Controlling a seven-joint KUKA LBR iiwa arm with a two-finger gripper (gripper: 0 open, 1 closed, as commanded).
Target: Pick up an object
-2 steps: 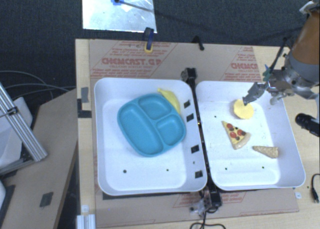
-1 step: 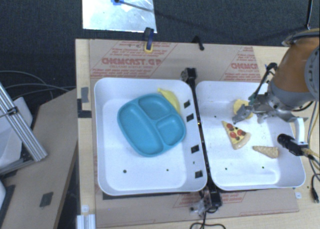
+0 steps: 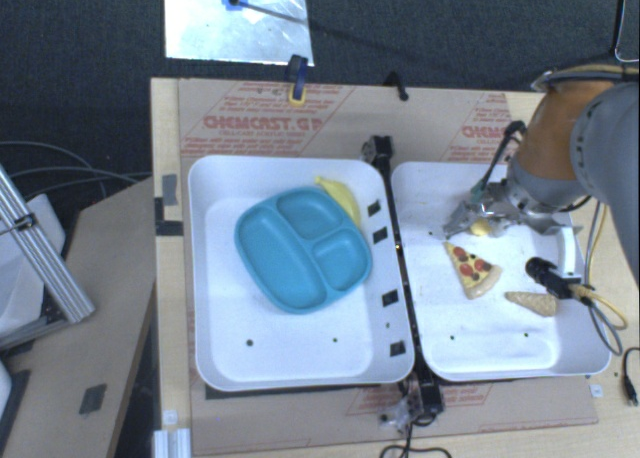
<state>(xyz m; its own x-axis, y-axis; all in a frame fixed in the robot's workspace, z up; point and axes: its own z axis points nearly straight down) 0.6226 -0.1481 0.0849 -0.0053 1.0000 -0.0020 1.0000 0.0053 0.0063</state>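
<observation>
The gripper (image 3: 480, 218) hangs just above the pizza slice (image 3: 472, 268); its grasp I cannot tell, so it should descend straight and centered.

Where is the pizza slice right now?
The pizza slice lies in the right bin, near its middle, just below the gripper and left of a tan wedge.

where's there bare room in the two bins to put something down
Free: the left bin's front floor, below the blue divided plate, and the right bin's front-left floor, below the pizza slice. Crowded: the right bin's back right, around the gripper, small yellow piece and tan wedge.
</observation>
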